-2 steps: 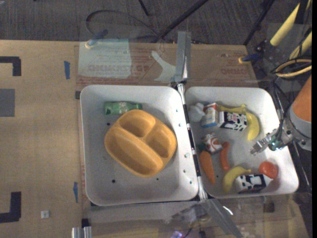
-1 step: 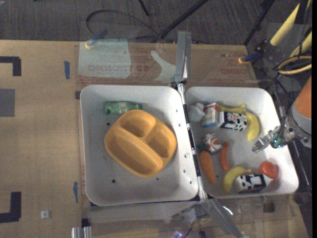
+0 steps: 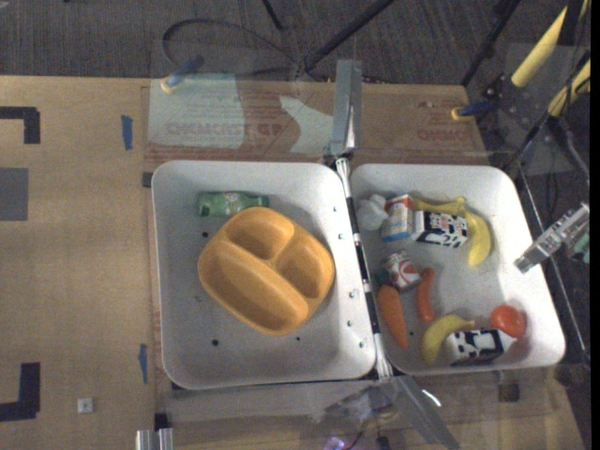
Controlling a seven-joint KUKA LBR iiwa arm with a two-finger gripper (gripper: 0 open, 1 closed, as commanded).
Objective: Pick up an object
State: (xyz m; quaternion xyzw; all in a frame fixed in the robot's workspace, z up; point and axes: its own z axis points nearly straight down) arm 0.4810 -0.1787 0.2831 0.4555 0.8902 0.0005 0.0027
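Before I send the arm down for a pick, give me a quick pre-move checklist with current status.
1. Gripper over right bin rim, nothing between its fingers: ok.
2. Finger opening: cannot tell.
3. Targets in right bin: bananas, carrot, milk cartons: ok.
4. Objects crowded, some touching: not ok for a clean grasp.
5. Orange divided plate and green packet in left bin, apart: ok.

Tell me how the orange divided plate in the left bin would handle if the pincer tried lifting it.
The orange divided plate looks like rigid molded plastic, so probably stiff and light. It is wide and lies flat, so likely only its rim offers a grip. The smooth, glossy surface may slip, and a one-edge grasp would probably tilt it.
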